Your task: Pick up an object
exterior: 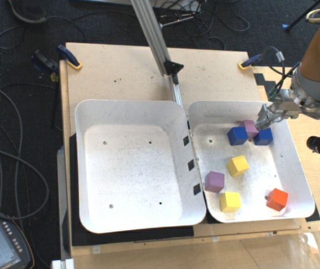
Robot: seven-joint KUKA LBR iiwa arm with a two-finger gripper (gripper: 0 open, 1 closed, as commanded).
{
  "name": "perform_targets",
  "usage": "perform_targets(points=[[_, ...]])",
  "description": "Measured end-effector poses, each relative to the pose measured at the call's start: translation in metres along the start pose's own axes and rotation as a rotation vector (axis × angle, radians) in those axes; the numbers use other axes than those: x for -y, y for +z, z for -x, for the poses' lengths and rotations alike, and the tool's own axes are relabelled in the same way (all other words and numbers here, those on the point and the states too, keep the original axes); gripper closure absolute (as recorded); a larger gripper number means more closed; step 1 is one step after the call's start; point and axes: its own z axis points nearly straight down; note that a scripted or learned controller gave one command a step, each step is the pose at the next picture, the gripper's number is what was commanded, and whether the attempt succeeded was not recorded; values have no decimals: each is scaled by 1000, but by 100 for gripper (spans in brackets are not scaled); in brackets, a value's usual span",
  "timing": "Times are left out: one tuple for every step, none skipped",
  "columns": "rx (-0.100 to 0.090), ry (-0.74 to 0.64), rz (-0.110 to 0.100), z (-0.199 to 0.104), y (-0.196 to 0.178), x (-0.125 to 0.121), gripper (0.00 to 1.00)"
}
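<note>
Several small cubes lie in the right bin [294,167]: a blue cube [237,135], a pink cube [250,128] and another blue cube [263,137] at the back. A yellow cube [239,165] is in the middle, a purple cube [214,180] and a second yellow cube [230,201] sit toward the front, and an orange cube [277,199] is in the front right corner. My gripper [264,120] hangs low at the bin's back right, right over the pink cube and the right-hand blue cube.
The left bin [92,150] lies beside the right one. A slanted metal pole [151,29] runs from the back down to the gap between the bins. Clamps [70,58] [249,61] hold the wooden board's back corners.
</note>
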Motion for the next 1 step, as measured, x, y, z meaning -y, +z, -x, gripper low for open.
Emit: perform_targets(points=[[-1, -1, -2, -60, 9, -3, 100]])
